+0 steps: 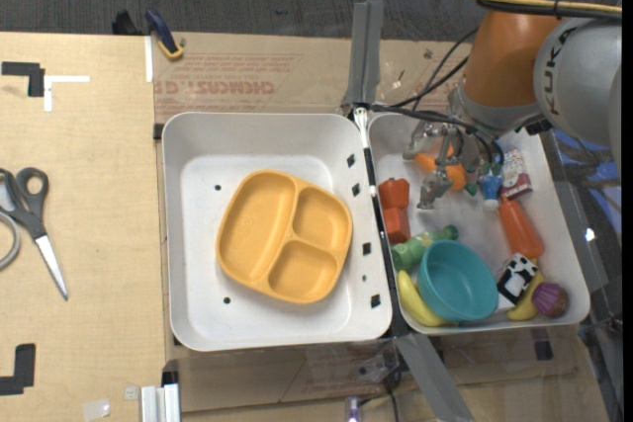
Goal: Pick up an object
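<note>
Near edge of right bin [579, 296]: yellow banana [415, 303] along the front wall, teal bowl [457, 280] just behind and partly over it, black-and-white toy [516, 276] and purple ball [550, 297] to the bowl's right, a second yellow piece [522, 310] between them at the front.
Green toy [413, 248]: touching the bowl's left rim, near the divider side.
Red-orange blocks [395, 209]: stacked along the left wall of the right bin, behind the green toy.
Orange carrot-like piece [519, 226]: lying lengthwise toward the right wall, behind the black-and-white toy.
Left bin [188, 311]: holding a yellow divided plate [285, 236] with three compartments, tilted slightly, about centred.
Gripper [441, 175]: low in the back of the right bin, metal fingers pointing down, a small orange object [451, 175] right at the fingers; held or merely alongside, cannot tell, and open or closed likewise unclear.
Small blue and red-white items [504, 175]: just right of the gripper, by the back wall.
Arm [554, 54]: orange band over grey body, entering from the right above the bin's back corner.
Bench, left side: scissors [35, 222] on the cardboard, well apart from both bins.
</note>
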`<state>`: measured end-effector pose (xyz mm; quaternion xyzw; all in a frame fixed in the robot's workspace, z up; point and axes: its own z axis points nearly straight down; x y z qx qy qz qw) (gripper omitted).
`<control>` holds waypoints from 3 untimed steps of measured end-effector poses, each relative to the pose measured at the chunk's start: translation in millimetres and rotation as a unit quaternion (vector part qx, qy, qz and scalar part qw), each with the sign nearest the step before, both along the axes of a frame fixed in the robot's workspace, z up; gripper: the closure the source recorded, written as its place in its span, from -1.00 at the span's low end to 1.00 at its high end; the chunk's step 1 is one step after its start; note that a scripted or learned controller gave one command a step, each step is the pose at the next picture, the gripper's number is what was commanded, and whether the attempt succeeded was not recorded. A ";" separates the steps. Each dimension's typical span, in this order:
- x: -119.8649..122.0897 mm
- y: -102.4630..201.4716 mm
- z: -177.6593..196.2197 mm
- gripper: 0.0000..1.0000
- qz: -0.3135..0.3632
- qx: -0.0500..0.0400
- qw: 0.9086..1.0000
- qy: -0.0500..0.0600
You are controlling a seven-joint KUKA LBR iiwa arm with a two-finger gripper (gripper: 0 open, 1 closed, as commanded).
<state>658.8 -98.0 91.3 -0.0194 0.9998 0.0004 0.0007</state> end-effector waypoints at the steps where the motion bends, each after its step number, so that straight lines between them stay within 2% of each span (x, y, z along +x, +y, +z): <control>1: -25.7 -51.4 1.3 -1.00 0.046 -0.001 0.999 -0.001; 2: -24.3 -50.8 10.5 1.00 0.047 -0.001 0.999 -0.003; 3: -33.6 -15.0 141.3 1.00 0.085 0.000 0.996 -0.001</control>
